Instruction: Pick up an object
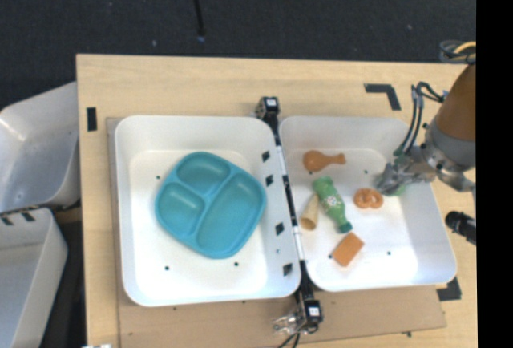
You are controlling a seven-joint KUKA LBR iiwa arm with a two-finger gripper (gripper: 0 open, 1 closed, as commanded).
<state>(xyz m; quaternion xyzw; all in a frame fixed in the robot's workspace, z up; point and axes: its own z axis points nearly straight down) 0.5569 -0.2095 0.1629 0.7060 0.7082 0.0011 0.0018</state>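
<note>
The right bin [417, 254] holds several small items: an orange chicken drumstick [321, 160], a green bottle [331, 204], a cream cone [310, 212], an orange pretzel [368, 199] and an orange block [348, 248]. My gripper [391, 181] is low over the right bin's right side, just right of the pretzel. Its fingers look close together with nothing visible between them.
The left bin [136, 266] bears a blue divided plate [210, 203]. A black-marked divider [280, 194] runs between the bins. Grey containers [32, 154] stand off the bench at the left. The arm's orange band [458, 110] is at the right edge.
</note>
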